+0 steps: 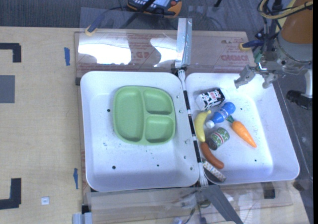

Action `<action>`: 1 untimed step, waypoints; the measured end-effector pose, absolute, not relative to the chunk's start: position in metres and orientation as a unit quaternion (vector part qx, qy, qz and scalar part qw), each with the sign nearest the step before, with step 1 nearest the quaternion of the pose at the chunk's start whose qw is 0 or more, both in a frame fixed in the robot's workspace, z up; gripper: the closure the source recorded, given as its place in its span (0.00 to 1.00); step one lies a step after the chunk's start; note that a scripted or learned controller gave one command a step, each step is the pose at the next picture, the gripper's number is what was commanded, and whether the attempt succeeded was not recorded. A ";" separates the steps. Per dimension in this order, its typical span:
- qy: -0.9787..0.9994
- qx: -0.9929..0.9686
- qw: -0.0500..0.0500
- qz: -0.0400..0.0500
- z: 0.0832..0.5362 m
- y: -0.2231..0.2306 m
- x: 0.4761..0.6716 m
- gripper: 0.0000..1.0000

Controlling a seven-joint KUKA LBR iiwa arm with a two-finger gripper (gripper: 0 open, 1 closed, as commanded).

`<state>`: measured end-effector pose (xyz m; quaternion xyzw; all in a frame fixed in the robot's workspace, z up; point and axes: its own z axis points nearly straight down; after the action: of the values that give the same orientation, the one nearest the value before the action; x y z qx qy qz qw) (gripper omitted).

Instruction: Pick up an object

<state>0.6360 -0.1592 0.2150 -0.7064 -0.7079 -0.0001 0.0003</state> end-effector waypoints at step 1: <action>-0.709 -0.706 -0.002 -0.001 0.226 -0.159 0.637 1.00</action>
<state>0.6373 -0.1588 0.2259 -0.7056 -0.7086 -0.0010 -0.0015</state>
